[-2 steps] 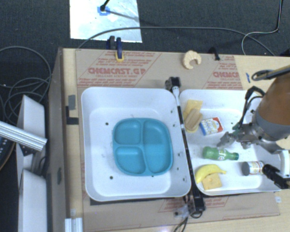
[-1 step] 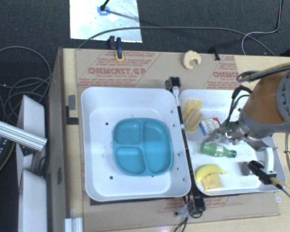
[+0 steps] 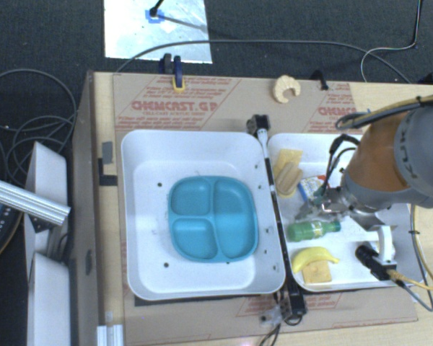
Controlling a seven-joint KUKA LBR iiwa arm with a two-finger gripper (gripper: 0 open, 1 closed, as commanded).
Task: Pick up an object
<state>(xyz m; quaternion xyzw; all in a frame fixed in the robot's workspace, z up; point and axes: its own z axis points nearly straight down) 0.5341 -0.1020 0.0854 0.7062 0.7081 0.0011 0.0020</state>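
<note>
two shallow white bins side by side on the bench. left bin (image 3: 148, 157) holds a blue divided plate (image 3: 213, 218), four compartments, lying flat near the bin's middle. right bin (image 3: 314, 143) holds the loose objects: a pale yellow wedge-like piece (image 3: 288, 170) toward the far left corner, a green bottle (image 3: 312, 229) lying on its side near the centre, a banana (image 3: 314, 255) toward the near edge with a tan block (image 3: 317, 272) touching it just in front.

arm (image 3: 390, 157) reaches in from the right — grey body, orange band above the wrist — and covers much of the right bin's far side. gripper (image 3: 319, 202) sits low over the bin's middle, just above the green bottle and beside a small clear-and-green wrapped item (image 3: 308, 188). nothing visibly lifted; whether anything is grasped, cannot tell — metal parts and clutter blur together there.

outside the bins: a small cream-coloured curled object (image 3: 286, 89) on the cardboard behind the right bin, a blue-and-yellow clamp (image 3: 175, 71) at the board's far edge, cables (image 3: 29, 114) on the dark floor at left.
</note>
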